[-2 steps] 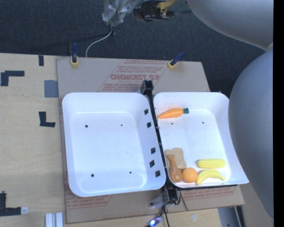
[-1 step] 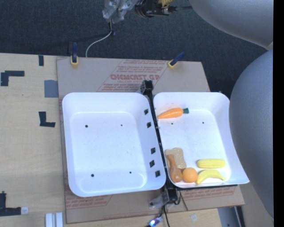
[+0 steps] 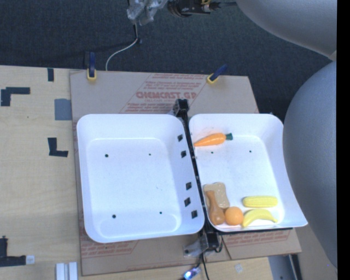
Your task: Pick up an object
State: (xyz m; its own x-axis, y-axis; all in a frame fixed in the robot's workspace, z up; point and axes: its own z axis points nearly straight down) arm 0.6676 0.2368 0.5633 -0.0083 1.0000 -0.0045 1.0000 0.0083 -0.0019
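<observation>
Well apart from the pincer (image 3: 143, 11), which is hanging beyond the counter (image 3: 33, 180) with its opening too blurred to tell, a carrot (image 3: 210, 140) is lying in the right bin (image 3: 246, 169), probably light, stiff, slick, best gripped mid-body.

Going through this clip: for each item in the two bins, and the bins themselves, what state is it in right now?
carrot: lying flat in the right bin, near the divider, far end.
bread piece: lying in the right bin's near corner.
orange: resting against the bread piece.
corn cob: lying flat.
banana: lying flat, just in front of the corn cob.
right bin: holds all five.
left bin: bare white floor showing.
</observation>
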